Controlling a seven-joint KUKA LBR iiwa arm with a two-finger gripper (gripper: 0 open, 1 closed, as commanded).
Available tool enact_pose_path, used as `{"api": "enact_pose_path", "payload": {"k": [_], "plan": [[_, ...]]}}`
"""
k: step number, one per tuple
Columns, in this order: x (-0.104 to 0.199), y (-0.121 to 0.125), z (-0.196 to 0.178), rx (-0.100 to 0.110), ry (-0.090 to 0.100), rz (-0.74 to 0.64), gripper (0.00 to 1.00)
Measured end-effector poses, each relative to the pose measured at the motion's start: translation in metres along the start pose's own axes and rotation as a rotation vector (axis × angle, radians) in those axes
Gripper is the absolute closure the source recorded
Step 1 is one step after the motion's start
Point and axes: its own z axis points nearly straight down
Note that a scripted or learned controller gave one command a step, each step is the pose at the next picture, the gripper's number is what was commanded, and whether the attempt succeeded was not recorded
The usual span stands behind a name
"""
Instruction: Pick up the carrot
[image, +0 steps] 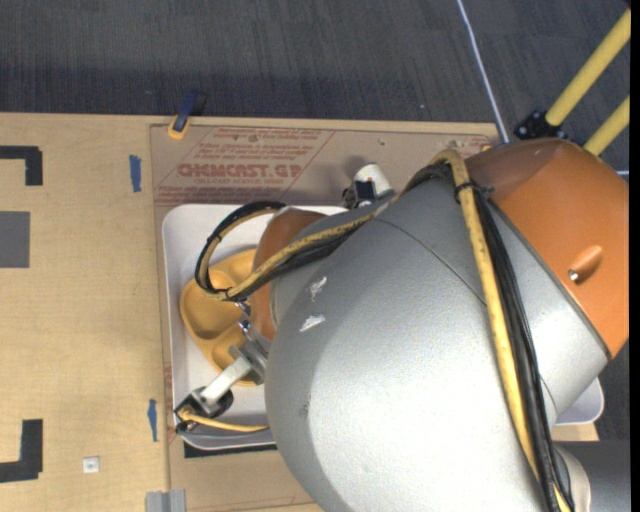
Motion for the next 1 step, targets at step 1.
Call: {"api": "enact_pose_path", "payload": {"k": [1], "plan": [[0.0, 0.0, 0.0, 0.0, 0.0, 0.0, 0.0]]}}
